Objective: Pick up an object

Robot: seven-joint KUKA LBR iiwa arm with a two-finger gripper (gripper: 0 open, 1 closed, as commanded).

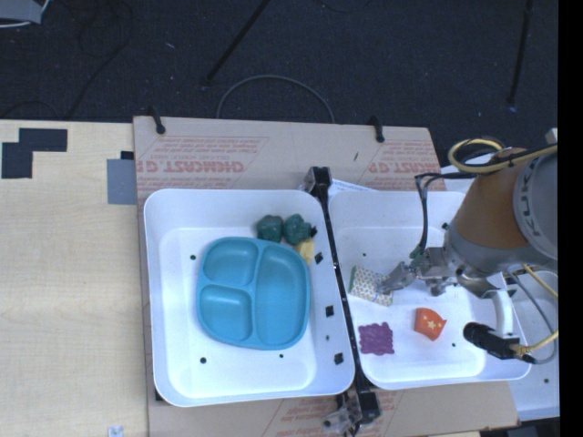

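Observation:
In the right bin (401, 221) lie three small objects: a white piece with a green dotted pattern (366, 284), a purple lump (375, 338) and an orange-red piece (429, 322). My gripper (395, 280) is low over the right bin, its tip right at the patterned piece's right edge. Whether it touches that piece I cannot tell. The grey arm with its orange band (492, 212) reaches in from the right and hides part of the bin's right side.
The left bin (173, 244) holds a blue divided plate (253, 292), with two dark green lumps (282, 228) and a small yellow piece (307, 248) behind it. A black divider (335, 289) runs between the bins. Cables (510, 335) hang by the right bin's edge.

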